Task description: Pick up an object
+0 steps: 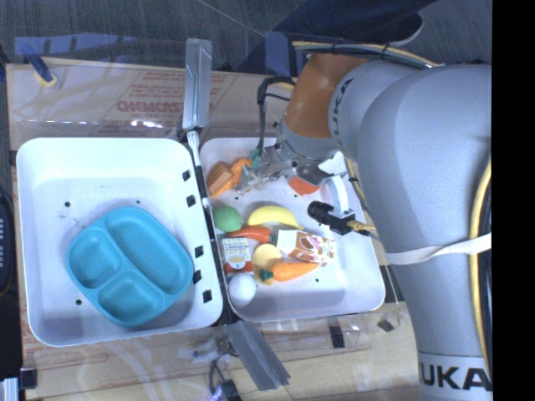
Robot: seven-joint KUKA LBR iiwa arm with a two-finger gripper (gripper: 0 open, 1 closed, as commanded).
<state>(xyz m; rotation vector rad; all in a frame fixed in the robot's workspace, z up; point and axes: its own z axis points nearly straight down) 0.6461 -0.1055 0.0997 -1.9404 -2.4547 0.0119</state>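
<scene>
The right bin [364, 286] holds a heap of toy food. A brown bread piece [221, 176] and an orange piece [241, 166] lie at its far left corner. Nearer are a green ball [226, 218], a yellow banana [273, 215], a small printed carton [306, 246], an orange carrot [294, 270] and a white egg [242, 288]. My gripper [257, 172] hangs low over the far part of this bin, just right of the bread and orange pieces. Whether it touches them is unclear.
The left bin [50, 165] holds a blue divided tray [129, 264]. A metal bar [196, 86] runs along the divider between the bins. The grey arm [418, 165] covers the right bin's right side. A black part [331, 216] juts over the bin by the carton.
</scene>
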